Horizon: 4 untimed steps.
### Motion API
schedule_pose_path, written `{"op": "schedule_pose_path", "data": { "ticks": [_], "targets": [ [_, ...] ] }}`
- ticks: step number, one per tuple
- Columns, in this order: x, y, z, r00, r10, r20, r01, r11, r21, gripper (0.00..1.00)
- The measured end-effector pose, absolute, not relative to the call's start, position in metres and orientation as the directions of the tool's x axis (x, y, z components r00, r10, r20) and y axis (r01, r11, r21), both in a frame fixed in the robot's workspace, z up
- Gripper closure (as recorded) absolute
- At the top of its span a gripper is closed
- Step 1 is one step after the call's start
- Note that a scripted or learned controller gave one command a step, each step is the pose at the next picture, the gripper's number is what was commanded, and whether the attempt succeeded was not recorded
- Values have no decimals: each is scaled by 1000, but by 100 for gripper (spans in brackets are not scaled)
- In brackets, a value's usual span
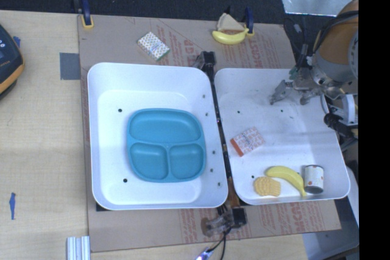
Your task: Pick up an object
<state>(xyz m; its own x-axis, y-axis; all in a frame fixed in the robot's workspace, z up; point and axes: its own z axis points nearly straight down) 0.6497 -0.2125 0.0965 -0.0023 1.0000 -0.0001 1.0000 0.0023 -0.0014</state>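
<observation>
In the right bin (323,134), a red-and-white packet (247,141) lies near the left wall. A yellow banana (286,178), a round yellow cracker (267,186) and a small tin can (313,179) lie together along the front edge. My gripper (290,96) hangs over the far part of this bin, well behind all of them. Its fingers are spread open with nothing between them. The arm comes in from the right edge of the view.
The left bin (106,131) holds a blue divided plate (166,144). Behind the bins, on the brown mat, lie a second banana (230,36) and a small patterned packet (153,45). A dark device (8,58) sits at the far left of the bench.
</observation>
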Motion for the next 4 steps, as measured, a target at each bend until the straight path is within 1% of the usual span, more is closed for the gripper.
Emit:
{"op": "schedule_pose_path", "data": {
  "ticks": [1,2,3,4],
  "targets": [
    [614,-160,191,-5,1000,1,1000,5,0,0],
    [564,-98,148,-6,1000,0,1000,6,-5,0],
    [546,-99,96,-5,1000,-1,1000,5,6,0],
    [547,-100,107,-8,1000,-3,1000,8,7,100]
  ]
}}
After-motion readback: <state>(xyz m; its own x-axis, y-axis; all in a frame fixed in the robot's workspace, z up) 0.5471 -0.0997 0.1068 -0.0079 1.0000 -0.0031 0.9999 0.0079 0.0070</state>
